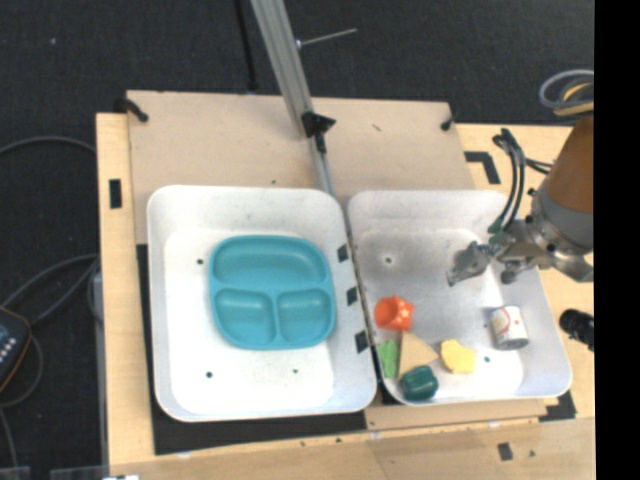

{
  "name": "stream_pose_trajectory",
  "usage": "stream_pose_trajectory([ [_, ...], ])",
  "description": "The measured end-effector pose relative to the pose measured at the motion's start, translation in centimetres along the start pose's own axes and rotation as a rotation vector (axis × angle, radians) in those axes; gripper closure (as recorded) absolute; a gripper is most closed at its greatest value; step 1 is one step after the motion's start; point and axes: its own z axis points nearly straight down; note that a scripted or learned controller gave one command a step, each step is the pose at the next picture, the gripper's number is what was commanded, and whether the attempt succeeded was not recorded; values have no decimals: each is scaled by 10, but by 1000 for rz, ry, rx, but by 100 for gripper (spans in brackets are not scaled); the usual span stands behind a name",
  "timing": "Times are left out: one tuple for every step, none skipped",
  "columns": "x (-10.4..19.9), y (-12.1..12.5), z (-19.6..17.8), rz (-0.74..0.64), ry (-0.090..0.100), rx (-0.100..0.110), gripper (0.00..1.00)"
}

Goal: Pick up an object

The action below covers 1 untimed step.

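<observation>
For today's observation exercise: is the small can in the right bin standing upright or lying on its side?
On its side. The small can shows its long labelled body lying flat on the right bin floor, with a round end facing sideways.

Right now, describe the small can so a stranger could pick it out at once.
Find the right-hand white bin, the one without the teal tray. Most of its items cluster along the near edge; the small can lies on its side further right, just below the gripper. It alone is silvery white with a red mark, unlike the yellow piece beside it.
</observation>
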Motion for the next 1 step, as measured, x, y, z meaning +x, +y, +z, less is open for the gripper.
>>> stream_pose_trajectory([
  [0, 0, 0, 2, 0, 0, 0],
])
